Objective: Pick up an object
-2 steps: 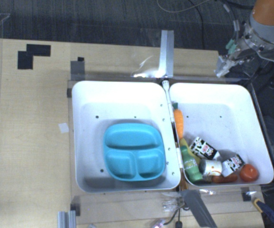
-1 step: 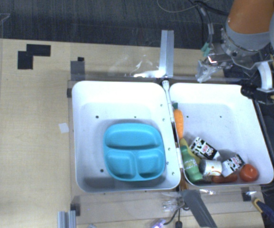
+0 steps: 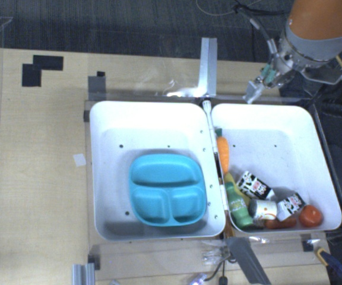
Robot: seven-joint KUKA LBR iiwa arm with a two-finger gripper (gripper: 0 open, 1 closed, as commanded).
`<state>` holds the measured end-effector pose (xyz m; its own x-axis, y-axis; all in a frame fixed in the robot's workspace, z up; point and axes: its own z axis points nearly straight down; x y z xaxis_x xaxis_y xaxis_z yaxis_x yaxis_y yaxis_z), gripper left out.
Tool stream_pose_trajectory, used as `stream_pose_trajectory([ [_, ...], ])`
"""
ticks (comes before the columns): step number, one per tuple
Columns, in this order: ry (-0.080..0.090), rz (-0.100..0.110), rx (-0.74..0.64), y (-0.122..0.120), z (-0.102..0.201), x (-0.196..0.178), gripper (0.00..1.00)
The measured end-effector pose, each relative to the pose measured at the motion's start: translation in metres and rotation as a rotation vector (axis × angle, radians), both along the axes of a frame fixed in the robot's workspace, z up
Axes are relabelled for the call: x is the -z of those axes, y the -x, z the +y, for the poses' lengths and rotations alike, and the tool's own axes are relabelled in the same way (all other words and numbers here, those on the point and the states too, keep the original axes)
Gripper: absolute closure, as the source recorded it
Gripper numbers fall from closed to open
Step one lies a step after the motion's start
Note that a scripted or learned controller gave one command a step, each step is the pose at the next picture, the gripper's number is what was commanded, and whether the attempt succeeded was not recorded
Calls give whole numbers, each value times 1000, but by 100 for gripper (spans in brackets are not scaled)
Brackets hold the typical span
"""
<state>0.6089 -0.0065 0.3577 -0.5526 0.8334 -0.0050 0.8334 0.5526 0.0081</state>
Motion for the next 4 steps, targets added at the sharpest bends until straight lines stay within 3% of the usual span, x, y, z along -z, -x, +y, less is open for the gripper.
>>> stream_pose_trajectory([
  [1,3,0,-303,53,-28,-5,100],
  [2,8,-3,-531,88,-72,-26,100],
  [3,6,-1,-489,65,-68,-57,100],
  [4,13,0,-1304,68,-133,25,100],
])
